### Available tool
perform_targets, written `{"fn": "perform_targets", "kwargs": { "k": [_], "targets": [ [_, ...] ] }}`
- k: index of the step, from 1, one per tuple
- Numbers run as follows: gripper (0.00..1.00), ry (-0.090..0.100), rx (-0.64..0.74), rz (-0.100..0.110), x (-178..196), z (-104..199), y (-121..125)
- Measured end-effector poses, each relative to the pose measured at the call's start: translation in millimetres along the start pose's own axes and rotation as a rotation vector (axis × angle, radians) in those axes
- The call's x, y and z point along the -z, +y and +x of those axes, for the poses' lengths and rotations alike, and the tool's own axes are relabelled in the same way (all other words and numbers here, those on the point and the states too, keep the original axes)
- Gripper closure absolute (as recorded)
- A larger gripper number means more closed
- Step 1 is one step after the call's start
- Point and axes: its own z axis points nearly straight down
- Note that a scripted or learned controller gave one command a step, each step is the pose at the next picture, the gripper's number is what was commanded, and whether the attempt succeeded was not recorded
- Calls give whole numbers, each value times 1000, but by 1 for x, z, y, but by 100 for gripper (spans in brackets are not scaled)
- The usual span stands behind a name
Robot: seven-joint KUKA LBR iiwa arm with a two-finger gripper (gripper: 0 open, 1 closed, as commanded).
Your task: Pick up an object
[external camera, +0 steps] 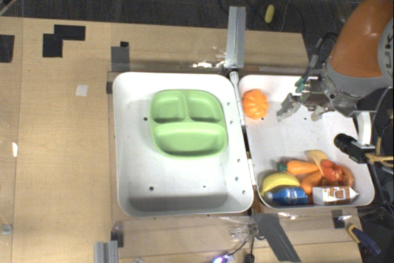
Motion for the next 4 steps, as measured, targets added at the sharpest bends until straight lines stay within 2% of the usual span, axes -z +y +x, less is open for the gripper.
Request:
{"fn": "perform_targets", "kwargs": {
  "k": [1,2,3,4],
  "targets": [
    [100,1,3,-4,10,1,2],
    [0,1,2,-3,10,1,2],
    [0,0,-54,-3,-125,0,-15],
    [0,0,-144,2,-132,-9,77]
  ]
}}
